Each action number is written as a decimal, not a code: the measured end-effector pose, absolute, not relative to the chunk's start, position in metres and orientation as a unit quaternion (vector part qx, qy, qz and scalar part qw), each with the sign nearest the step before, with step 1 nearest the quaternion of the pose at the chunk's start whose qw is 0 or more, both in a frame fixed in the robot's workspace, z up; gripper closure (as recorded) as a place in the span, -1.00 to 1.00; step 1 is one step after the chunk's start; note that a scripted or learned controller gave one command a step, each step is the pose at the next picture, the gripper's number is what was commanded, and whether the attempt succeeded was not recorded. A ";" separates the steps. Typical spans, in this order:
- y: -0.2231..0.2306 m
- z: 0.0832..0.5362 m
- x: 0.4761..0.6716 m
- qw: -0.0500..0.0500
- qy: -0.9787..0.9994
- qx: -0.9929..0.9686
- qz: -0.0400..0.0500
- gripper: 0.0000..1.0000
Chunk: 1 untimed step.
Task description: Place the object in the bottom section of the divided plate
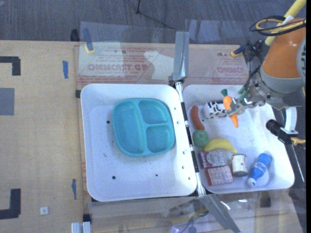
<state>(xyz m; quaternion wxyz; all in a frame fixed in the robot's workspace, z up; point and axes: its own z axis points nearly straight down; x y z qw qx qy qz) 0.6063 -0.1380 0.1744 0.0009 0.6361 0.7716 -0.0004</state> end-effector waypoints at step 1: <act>-0.065 0.196 0.617 0.002 0.751 0.660 0.001 1.00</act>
